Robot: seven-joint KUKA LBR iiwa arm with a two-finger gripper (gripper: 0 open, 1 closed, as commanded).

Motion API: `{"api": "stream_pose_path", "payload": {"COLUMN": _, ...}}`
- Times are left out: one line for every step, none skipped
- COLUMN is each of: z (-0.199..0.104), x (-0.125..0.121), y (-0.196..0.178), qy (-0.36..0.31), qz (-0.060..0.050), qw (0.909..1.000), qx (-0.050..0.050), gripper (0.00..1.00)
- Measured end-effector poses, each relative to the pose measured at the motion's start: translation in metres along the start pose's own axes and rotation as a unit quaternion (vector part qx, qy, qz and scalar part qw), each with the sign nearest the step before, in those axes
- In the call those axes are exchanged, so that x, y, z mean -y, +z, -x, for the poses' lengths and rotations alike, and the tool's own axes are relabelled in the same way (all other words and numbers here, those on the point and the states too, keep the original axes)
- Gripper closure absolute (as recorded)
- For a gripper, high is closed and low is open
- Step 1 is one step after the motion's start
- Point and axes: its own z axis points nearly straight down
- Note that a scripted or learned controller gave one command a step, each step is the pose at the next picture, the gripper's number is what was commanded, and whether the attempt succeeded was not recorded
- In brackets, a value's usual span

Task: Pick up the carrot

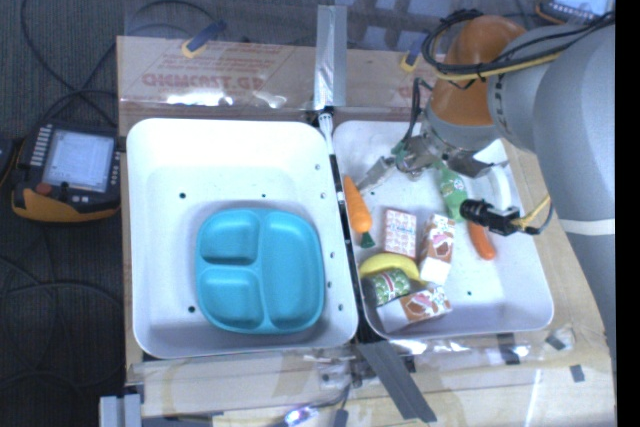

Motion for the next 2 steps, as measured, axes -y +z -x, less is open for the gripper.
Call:
{"api": "stream_pose_path", "payload": {"z": -0.0011, "x": 0.0458, "y": -0.0008, "qy": 0.021, "qz": 0.0, "qw": 0.9998, "qx": -0.001, "gripper": 0.0}}
{"api": "stream_pose_path", "payload": {"z": -0.0011, "x": 0.0457, "y": -0.0008, "qy": 0.021, "qz": 0.0, "qw": 0.9998, "qx": -0.001, "gripper": 0.0}}
